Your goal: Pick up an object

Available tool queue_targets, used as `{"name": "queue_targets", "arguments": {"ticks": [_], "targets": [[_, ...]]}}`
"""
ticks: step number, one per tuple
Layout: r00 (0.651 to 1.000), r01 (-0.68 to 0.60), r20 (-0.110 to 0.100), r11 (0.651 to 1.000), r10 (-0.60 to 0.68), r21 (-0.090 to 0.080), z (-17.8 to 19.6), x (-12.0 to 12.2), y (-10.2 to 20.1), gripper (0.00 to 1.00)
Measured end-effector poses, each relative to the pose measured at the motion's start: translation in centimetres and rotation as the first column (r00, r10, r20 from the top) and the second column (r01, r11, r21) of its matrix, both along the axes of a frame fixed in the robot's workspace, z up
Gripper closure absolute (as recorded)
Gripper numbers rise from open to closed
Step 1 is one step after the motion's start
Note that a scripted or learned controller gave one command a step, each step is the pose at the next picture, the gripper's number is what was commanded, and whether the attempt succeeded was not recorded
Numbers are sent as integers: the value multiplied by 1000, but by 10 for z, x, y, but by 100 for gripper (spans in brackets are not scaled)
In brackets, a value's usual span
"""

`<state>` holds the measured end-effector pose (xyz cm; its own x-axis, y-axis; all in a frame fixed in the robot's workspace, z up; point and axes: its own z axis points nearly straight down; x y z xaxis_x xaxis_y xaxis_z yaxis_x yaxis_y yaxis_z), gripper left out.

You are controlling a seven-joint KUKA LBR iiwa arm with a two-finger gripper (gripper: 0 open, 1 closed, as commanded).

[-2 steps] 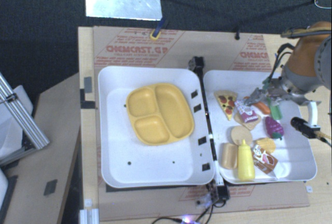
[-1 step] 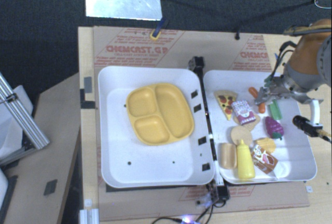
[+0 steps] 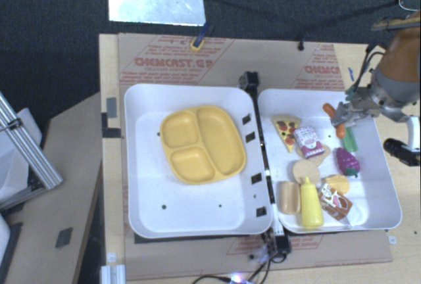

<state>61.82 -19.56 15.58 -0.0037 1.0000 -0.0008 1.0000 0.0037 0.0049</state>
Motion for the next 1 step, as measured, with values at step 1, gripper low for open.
{"name": "queue_targets", "arguments": {"ticks": [1], "targets": [[1000, -1, 3, 1000, 1, -1, 48, 9, -3, 100]]}}
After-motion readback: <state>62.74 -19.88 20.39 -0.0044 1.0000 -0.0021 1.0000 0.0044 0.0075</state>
